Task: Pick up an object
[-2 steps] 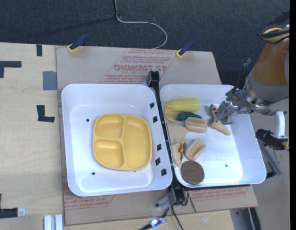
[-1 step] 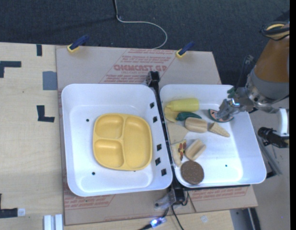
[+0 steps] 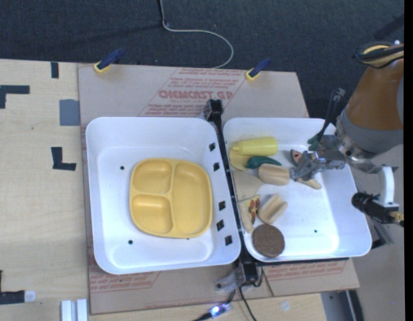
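We are looking at the gripper (image 3: 305, 168) hanging low over the right bin (image 3: 327, 236); we cannot tell how it is set or whether it has hold of anything. A tan oval piece (image 3: 273, 174) is lying at its nine o'clock, with a yellow piece (image 3: 255, 146) at eleven. A yellow divided tray (image 3: 172, 197) is sitting in the left bin (image 3: 109, 179).

- You see the arm (image 3: 375, 105) above the right bin (image 3: 340, 243) as a rounded shell, orange-tan on top and grey beneath.
- Its wrist ends in a dark metal gripper (image 3: 305, 168) of small grey parts.
- A thin black cable (image 3: 332, 112) runs beside it.
- A black fitting with a white bracket (image 3: 379, 202) sits below.
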Available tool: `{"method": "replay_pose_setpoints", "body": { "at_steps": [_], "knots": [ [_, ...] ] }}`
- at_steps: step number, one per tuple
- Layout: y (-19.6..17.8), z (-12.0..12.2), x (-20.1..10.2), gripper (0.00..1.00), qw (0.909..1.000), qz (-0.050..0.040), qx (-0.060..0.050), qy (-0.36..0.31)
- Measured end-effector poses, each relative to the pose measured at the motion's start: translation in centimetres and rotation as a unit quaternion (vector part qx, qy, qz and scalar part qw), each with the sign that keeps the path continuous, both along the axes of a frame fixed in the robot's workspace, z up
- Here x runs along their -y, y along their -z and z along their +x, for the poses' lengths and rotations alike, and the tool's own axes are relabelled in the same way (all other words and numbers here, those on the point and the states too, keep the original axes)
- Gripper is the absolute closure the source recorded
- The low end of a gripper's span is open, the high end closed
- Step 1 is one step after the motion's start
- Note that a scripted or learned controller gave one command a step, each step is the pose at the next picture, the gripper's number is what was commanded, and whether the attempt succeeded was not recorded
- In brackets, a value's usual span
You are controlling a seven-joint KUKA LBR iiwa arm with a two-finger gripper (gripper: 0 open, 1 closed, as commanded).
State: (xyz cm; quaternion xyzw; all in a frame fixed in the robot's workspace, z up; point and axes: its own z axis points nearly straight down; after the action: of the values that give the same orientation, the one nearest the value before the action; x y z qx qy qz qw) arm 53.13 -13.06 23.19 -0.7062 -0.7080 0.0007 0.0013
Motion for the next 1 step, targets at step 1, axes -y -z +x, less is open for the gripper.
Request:
{"method": "replay_pose_setpoints", "body": {
  "at_steps": [1],
  "knots": [
    [0.74, -3.79, -4.89, 1.00, 1.0000, 0.0003, -0.001, -0.001]
  ]
}}
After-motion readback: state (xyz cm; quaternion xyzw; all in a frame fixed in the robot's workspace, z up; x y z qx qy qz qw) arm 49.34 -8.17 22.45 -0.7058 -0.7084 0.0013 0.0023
